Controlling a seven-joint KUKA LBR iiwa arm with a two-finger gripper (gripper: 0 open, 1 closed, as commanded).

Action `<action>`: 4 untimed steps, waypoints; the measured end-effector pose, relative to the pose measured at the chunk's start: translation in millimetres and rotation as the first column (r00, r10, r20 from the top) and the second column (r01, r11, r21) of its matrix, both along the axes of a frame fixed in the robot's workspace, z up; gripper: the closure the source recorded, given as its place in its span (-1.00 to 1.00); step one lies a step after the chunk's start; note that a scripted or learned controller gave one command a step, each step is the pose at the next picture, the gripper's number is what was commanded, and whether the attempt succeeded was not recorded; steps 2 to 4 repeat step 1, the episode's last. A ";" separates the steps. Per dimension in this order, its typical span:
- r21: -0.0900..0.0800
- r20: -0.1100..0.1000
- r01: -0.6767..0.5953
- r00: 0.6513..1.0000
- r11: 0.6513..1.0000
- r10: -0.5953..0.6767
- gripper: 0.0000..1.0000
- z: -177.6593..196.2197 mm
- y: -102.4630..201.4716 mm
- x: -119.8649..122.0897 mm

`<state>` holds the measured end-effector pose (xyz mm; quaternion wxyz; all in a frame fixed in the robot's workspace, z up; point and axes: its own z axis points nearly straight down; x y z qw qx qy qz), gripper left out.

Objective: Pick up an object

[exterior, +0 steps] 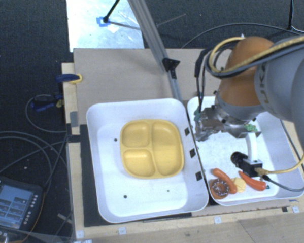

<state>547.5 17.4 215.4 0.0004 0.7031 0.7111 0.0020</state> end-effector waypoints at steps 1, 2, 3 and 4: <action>0.001 0.000 -0.001 1.000 1.000 0.001 1.00 13.3 60.6 11.5; 0.001 0.000 -0.001 1.000 1.000 0.001 1.00 13.3 60.6 11.5; 0.001 0.000 -0.001 1.000 1.000 0.001 1.00 13.3 60.6 11.5; 0.001 0.000 -0.001 1.000 1.000 0.001 1.00 13.3 60.6 11.5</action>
